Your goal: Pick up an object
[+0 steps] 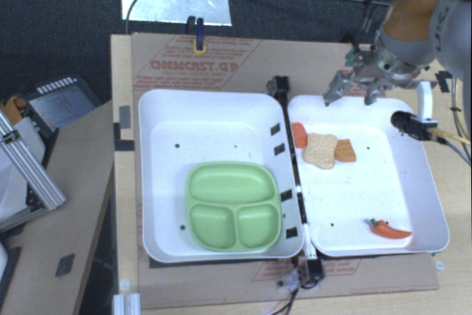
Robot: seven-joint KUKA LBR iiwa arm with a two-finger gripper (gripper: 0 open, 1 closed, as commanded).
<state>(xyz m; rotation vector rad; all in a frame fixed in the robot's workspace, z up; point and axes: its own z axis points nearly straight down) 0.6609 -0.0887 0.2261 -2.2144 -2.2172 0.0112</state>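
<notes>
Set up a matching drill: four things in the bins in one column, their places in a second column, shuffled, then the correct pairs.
Things:
1. green divided plate
2. carrot
3. beige bread piece
4. gripper

Places:
A. right bin, near front corner
B. above the right bin's far edge
C. left bin, front part
D. right bin, far part, between a red piece and an orange piece

Pairs: 1-C, 2-A, 3-D, 4-B

2 white bins (221, 103); 1 green divided tray (232, 205); 4 food items (321, 150) in rt bin.
</notes>
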